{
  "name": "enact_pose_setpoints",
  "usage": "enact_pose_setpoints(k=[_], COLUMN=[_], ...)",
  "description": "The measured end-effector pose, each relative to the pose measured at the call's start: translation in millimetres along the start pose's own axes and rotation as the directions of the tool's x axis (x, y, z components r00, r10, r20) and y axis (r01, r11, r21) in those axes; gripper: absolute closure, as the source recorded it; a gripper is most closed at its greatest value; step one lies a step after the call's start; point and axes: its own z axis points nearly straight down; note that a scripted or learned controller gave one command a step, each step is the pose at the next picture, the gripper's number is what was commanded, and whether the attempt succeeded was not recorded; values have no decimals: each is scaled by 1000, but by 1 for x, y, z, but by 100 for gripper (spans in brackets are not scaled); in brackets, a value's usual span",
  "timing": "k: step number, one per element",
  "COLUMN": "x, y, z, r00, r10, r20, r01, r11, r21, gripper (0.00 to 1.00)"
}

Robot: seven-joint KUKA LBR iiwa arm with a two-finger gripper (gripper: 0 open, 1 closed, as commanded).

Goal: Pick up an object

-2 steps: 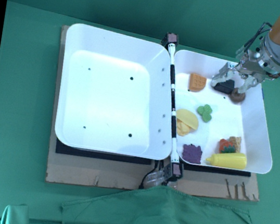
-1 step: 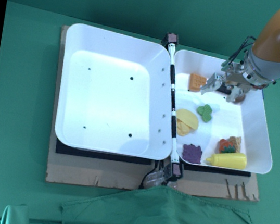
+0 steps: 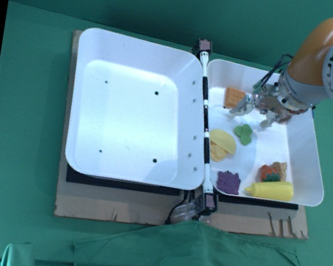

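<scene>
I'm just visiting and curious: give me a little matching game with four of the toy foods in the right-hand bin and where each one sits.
Things:
1. yellow mustard bottle
2. purple grapes
3. orange cracker
4. green broccoli

Places:
A. far part of the bin, close to the divider, left of the hand
B. middle of the bin, just below the hand
C. near right corner, lying on its side
D. near edge, beside the divider

Pairs: 1-C, 2-D, 3-A, 4-B
</scene>
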Motion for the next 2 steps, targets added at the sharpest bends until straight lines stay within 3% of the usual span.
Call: enact_pose_setpoints(k=[1,2], x=[-2,2], y=[3,13], z=[-17,-69], r00=[1000,1000], r10=[3,-2], r20=[4,0], r01=[-3,2], r11=[1000,1000], r21=[-14,-3], gripper=[100,100])
